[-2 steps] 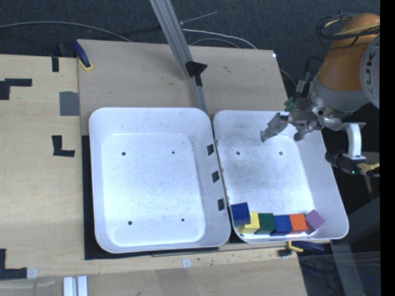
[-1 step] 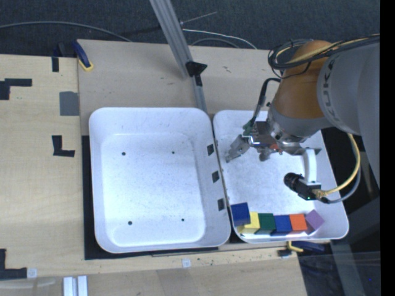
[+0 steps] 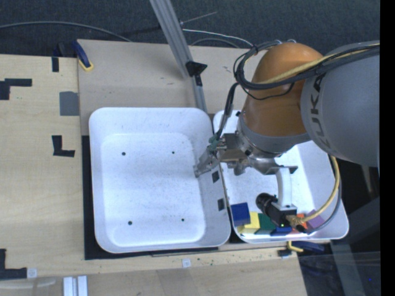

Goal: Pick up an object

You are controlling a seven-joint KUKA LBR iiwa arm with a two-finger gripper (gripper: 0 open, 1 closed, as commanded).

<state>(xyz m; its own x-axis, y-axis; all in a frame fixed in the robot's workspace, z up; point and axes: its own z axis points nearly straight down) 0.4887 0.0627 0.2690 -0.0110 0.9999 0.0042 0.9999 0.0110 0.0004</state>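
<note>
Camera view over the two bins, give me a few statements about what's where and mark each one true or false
1. The blue block lies in the right bin. True.
2. The arm's orange band hangs over the left bin. False: it sits above the right bin, near the wall between the two bins.
3. The small objects are bunched at the near end of the right bin. True: the blue block, a yellow piece and a green piece crowd together there.
4. A red ball rests in the middle of the left bin. False: only small dark dots mark its floor.
5. The end effector is near the divide between the bins. True.
</note>
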